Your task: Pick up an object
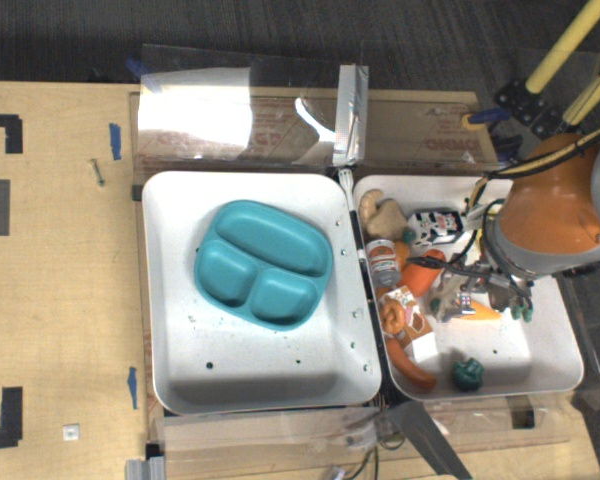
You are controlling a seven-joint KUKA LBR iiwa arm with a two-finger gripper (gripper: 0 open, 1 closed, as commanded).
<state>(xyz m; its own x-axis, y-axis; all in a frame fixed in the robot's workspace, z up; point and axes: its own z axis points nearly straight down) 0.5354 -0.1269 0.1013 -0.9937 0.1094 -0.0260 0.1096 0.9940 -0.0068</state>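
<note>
— Objects for picking lie jumbled in the right bin (555,363), mostly along its left wall: a tan lump (383,213) at the far left corner, a small bottle with a red label (382,261) just nearer, an orange-and-white packet (400,313) below that, and an orange curved piece (410,368) by the near left corner.

— And the dark green thing?

— A small green knob (468,373) sits near the bin's near edge, apart from the pile. A black-and-white item (438,225) lies toward the far edge.

— Where's the gripper?

— The gripper (470,296) is low over the middle of that bin, the arm's orange band (550,213) above it at the right edge. An orange-yellow piece (477,313) lies right at its tips — whether it is between the fingers, I cannot tell, nor how wide they stand.

— The left bin?

— The left bin (170,268) carries a teal divided tray (265,261), upside down, toward its far half.
</note>
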